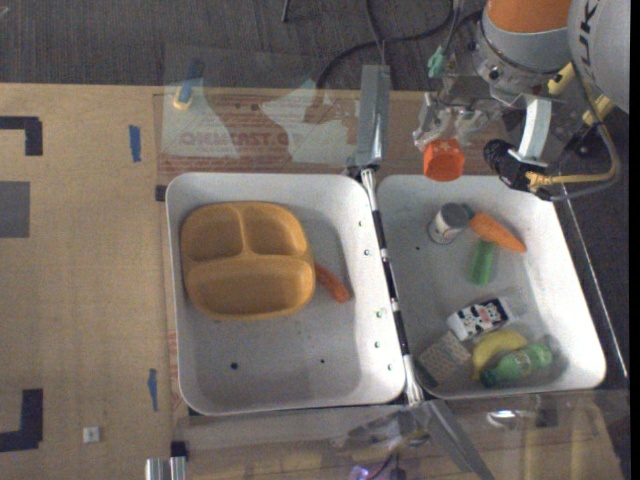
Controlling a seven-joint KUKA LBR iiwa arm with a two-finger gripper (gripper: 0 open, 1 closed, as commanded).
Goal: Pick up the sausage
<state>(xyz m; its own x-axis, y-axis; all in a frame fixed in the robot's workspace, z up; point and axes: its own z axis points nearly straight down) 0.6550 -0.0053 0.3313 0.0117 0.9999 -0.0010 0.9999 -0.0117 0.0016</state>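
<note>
Brown cardboard covers the bench, and on it sit two shallow white bins side by side: the left bin (200,368) and the right bin (570,298). The sausage (333,284), a small orange-red link, lies in the left bin, touching or just beside the right edge of a mustard-yellow divided plate (245,258). It looks like a light toy piece, probably smooth and somewhat slippery, so a hold across its middle, jaws set crosswise to its length, seems safest. The plate's rim crowds one side of it, which may leave little room for a finger there; the bin wall stands well apart on the other side. The gripper (445,143) hovers over the far edge of the right bin with an orange cup-like object (443,160) at its tips; whether that object is truly clamped, or how wide the pincer stands, cannot be told from this angle. In the right bin lie a carrot (497,231), a grey can (450,222), a green pickle-like piece (484,262), a black-and-white carton (479,318), a banana (497,349) and a green bottle (520,364), all well away from the sausage.
</note>
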